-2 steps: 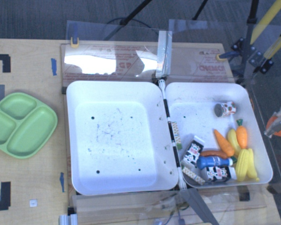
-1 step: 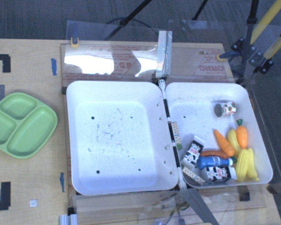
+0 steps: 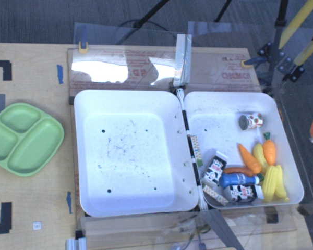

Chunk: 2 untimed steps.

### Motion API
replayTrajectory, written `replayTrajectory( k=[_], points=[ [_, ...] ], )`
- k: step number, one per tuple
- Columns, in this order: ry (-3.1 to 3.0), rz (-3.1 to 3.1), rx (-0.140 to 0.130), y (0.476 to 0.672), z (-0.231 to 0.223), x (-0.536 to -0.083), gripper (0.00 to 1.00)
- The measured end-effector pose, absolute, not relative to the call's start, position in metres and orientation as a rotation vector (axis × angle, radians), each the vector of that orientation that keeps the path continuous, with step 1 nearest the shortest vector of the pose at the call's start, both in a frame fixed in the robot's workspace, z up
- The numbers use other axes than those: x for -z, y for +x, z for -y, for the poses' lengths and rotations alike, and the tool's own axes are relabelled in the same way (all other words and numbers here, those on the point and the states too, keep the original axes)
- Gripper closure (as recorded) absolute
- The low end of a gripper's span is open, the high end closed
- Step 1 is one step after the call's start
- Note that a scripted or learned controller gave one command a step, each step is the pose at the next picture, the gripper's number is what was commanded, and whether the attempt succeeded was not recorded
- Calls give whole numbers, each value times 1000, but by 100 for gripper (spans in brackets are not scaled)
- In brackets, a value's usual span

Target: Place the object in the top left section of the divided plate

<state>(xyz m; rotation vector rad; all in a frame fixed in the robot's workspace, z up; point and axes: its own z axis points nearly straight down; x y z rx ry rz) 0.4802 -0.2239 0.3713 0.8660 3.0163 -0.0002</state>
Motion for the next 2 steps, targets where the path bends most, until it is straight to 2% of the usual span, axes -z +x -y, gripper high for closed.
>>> replayTrajectory(
  k=[1,2],
  points=[
    [144,-3129,5,481,224,-435,100],
    [148,-3118,9,482,224,-447,100]
  ],
)
